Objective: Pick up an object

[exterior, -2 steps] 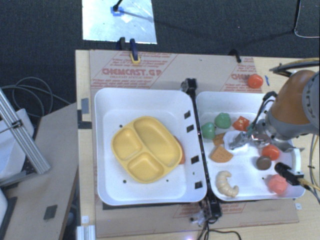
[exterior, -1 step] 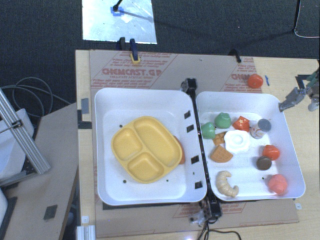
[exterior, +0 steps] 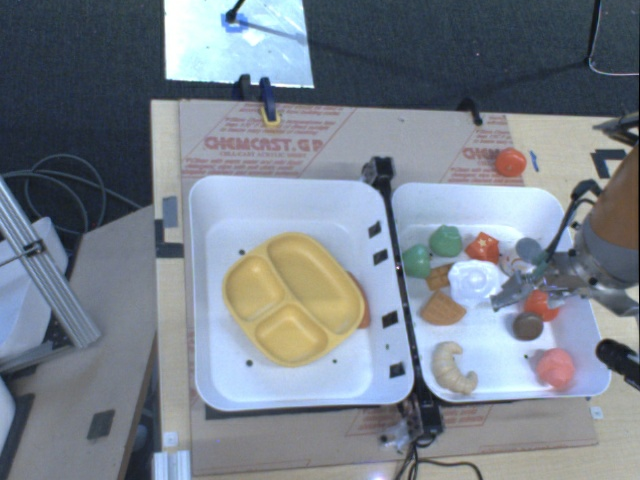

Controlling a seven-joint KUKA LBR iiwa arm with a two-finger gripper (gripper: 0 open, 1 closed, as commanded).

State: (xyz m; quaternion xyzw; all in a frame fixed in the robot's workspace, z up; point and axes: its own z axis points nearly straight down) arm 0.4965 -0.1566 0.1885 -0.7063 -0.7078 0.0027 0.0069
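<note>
Two bins: left bin (exterior: 215, 298) has a yellow tray (exterior: 292, 298), right bin (exterior: 560, 206) has toys.
Gripper (exterior: 522, 290): low in the right bin, near a red ball (exterior: 541, 304).
Jaws: cannot tell.

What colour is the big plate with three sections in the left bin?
Yellow. The divided plate shows clearly in the camera view, lying in the left bin.

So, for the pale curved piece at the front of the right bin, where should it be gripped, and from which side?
Probably across the middle of the pale curved piece, coming straight down from above. It lies flat in the right bin, and its body looks narrowest across the curve. Bare floor shows on both sides, so the tool should have room to close there.
</note>
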